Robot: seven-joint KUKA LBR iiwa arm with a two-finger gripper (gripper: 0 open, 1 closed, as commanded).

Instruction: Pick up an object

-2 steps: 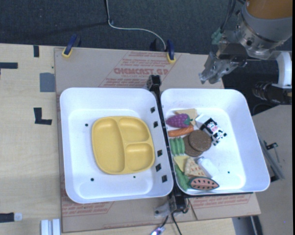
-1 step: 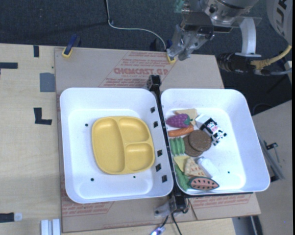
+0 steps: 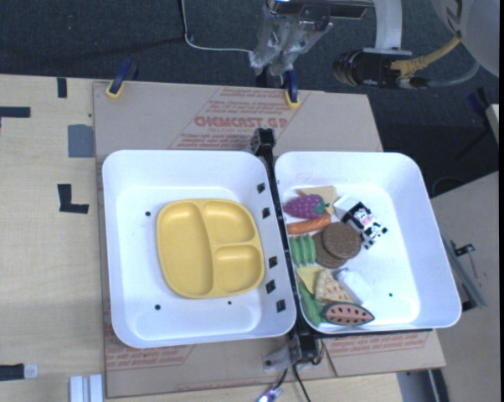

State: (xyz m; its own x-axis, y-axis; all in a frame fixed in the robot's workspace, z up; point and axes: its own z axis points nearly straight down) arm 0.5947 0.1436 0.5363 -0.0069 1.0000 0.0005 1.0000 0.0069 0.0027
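tool (image 3: 273,61) hangs at top of view, above the bench's far edge, well apart from both bins; can't tell its state. left bin (image 3: 126,182) holds a yellow divided plate (image 3: 208,247). right bin (image 3: 403,182) has toy food piled by its left wall: purple grapes (image 3: 307,203), carrot (image 3: 306,224), brown cookie (image 3: 342,243), watermelon slice (image 3: 348,314), black-white cow toy (image 3: 365,221).

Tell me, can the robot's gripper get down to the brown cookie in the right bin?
Probably yes. The gripper hangs above the bench beyond the bins, and the brown cookie lies on top of the pile with nothing covering it.
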